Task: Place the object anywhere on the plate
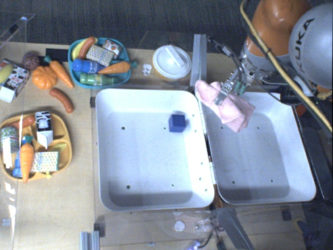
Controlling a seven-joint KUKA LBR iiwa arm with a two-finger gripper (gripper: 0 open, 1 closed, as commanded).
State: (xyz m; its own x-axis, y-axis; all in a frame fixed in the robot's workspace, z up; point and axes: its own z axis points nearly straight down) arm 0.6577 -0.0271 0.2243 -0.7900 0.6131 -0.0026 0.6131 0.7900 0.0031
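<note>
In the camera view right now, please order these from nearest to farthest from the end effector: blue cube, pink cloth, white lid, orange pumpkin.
1. Pink cloth: directly at the end effector, top-left of the right bin.
2. White lid: behind the left bin.
3. Blue cube: inside the left bin.
4. Orange pumpkin: far left on the bench.

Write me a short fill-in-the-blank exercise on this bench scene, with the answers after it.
1. The small cube in the left bin is ____ in colour.
2. The gripper holds a crumpled ____ cloth between its fingers.
3. The cloth hangs over the ____ bin.
4. The blue bowl of toy food holds an orange ____.

Answers: blue; pink; right; carrot
</note>
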